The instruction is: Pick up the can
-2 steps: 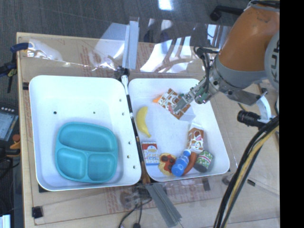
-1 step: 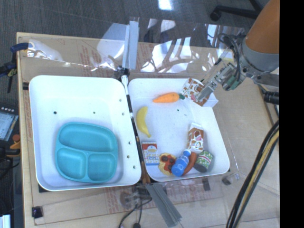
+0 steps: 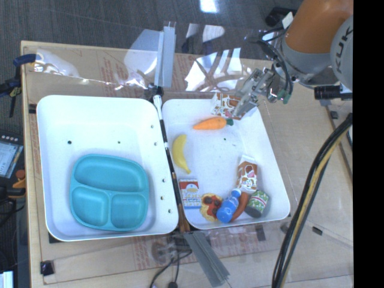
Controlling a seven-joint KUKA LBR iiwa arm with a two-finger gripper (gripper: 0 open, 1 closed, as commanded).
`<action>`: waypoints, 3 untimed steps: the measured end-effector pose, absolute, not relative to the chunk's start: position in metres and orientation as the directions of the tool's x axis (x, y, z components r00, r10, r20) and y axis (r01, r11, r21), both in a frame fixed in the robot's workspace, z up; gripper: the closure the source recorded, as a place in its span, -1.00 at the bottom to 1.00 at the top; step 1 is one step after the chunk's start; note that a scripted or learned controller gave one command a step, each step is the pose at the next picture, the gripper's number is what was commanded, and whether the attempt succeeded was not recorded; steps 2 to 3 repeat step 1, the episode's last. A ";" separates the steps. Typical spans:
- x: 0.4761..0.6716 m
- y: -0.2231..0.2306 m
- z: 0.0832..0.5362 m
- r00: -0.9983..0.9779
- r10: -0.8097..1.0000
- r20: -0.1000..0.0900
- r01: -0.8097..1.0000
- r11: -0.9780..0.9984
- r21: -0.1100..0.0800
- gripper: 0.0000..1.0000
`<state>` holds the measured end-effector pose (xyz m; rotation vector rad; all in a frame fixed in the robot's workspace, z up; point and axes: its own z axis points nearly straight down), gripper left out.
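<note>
Green can (image 3: 258,203) at right bin's near corner, well apart from hand (image 3: 242,108); hand state unclear.

Two shallow white plastic bins are seen side by side: a left bin (image 3: 54,161) and a right bin (image 3: 273,173). One turquoise plastic tray with three compartments (image 3: 110,192) is counted in the left bin. In the right bin are counted one orange carrot (image 3: 209,124), one yellow banana (image 3: 180,153), one small red and white carton (image 3: 189,192), one brown and white carton (image 3: 246,176), one blue plastic bottle (image 3: 228,207), one dark green can (image 3: 258,203) and one patterned packet (image 3: 224,105) at the far edge.
</note>
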<state>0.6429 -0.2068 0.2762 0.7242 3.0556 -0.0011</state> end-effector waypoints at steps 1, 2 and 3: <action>0.521 -0.210 0.239 -0.989 0.149 0.004 0.149 0.989 0.001 1.00; 0.521 -0.210 0.239 -0.989 0.149 0.004 0.149 0.989 0.001 1.00; 0.521 -0.210 0.239 -0.989 0.149 0.004 0.149 0.989 0.001 1.00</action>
